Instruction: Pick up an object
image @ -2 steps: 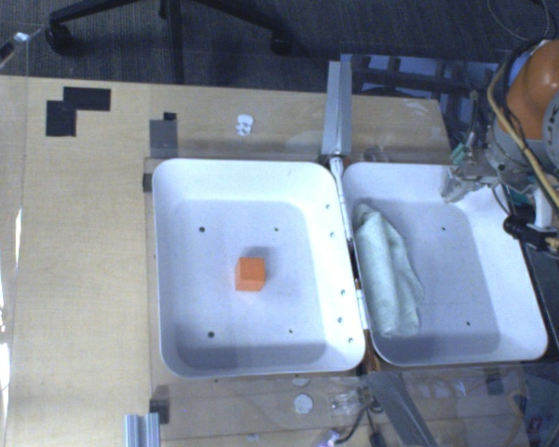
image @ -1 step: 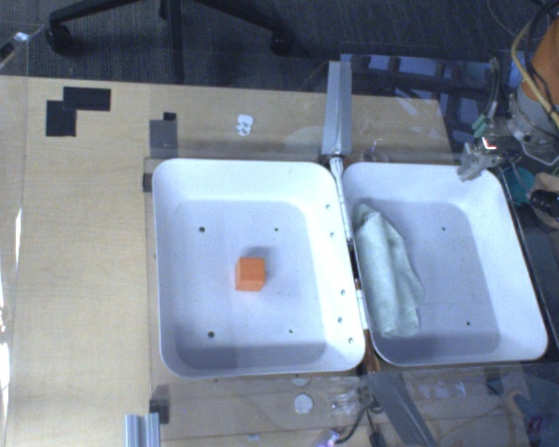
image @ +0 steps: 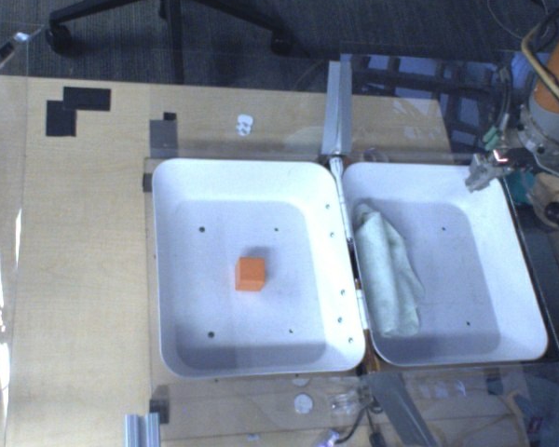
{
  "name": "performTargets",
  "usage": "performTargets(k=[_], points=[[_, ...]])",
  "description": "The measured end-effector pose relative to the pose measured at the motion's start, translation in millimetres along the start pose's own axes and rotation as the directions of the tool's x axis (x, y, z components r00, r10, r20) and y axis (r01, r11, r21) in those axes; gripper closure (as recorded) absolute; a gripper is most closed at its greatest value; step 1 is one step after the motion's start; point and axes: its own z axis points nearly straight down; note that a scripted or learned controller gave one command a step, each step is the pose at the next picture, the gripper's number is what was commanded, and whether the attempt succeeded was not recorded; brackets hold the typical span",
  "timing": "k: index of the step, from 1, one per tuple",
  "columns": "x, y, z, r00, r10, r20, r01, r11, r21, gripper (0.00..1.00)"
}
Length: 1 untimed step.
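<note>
Sitting alone near the middle of the left bin (image: 177,250), the orange block (image: 251,274) is the clearest candidate for a pick. It looks like a small cube with flat faces and crisp edges, lying square on the bin floor with open white surface on every side. My guess is that it is light and rigid, probably foam or wood, so it should neither deform nor need much squeeze. Its sides are likely a little smooth, so a firm, centred closure across two opposite faces would be the sensible hold, low enough on the block that it cannot pivot out.

The other option is the pale folded cloth (image: 388,270) in the right bin (image: 503,277), lying along that bin's left wall from far to near. It is soft and limp, and would bunch and sag when lifted; a pinch on a raised fold near its middle would probably serve best.

The gripper (image: 483,168) hangs at the far right corner of the right bin, well apart from both things and holding nothing. Whether it is spread or closed, I cannot tell at this size.
</note>
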Motion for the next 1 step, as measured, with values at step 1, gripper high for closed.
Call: performTargets(k=[1], points=[[27.4,8.1,21.1,0.996,-0.091,-0.002,0.091,0.996,0.001,1.00]])
